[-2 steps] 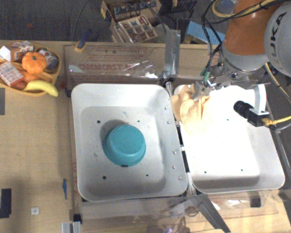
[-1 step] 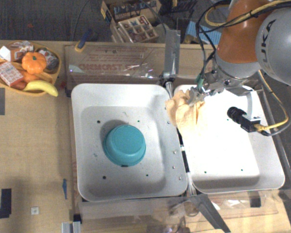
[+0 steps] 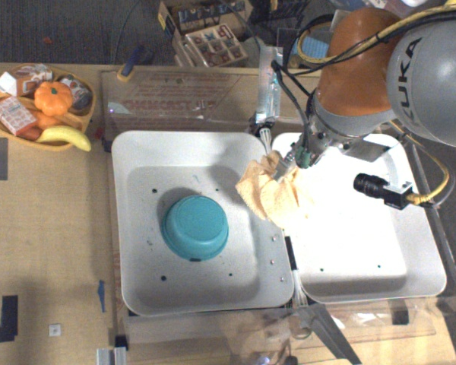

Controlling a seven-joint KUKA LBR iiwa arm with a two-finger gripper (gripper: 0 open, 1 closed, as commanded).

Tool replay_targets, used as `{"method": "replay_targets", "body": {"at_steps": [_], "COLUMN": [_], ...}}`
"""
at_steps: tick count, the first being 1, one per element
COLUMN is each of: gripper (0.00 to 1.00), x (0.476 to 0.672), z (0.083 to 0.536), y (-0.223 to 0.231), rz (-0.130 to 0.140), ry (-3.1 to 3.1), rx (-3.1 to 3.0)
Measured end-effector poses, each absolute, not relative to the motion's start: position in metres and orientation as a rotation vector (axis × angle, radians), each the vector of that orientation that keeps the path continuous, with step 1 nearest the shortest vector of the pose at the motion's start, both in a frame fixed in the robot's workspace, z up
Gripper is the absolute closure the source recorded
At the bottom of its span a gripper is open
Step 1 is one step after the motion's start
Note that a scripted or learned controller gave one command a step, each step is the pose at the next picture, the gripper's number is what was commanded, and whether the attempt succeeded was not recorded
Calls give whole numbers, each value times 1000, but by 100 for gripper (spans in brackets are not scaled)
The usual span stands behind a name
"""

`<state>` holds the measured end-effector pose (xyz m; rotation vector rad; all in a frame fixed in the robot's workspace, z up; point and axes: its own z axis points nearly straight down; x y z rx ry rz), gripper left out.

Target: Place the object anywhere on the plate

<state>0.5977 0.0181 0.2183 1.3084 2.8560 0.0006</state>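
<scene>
Claw (image 3: 283,167) pinches a yellow cloth (image 3: 272,192) above the seam between two white bins (image 3: 129,173); a teal plate (image 3: 196,227) lies left.

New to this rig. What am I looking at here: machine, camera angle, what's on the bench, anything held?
One camera looks down at a slant on a bench with two shallow white bins side by side. The left white bin holds a teal round plate, which looks like an upturned dish. The right white bin is brightly lit.

The machine is a grey arm with an orange band, reaching in from the right of the picture. Its end effector has two fingers, and a crumpled pale yellow cloth appears pinched between them, hanging over the wall where the two bins meet.

The job is to put that cloth on the plate; it is not there yet. At the far left of the bench sits a small basket of toy food, including a banana and a pumpkin, which is not part of the job.
</scene>
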Motion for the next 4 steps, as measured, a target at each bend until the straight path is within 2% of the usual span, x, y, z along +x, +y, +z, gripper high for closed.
{"method": "replay_targets", "body": {"at_steps": [2, 3, 4], "gripper": [100, 100, 0], "x": [552, 523, 524], "z": [211, 219, 219], "y": [110, 151, 151], "rz": [3, 2, 3], "ry": [3139, 3141, 3140], "rx": [100, 3, 4]}}
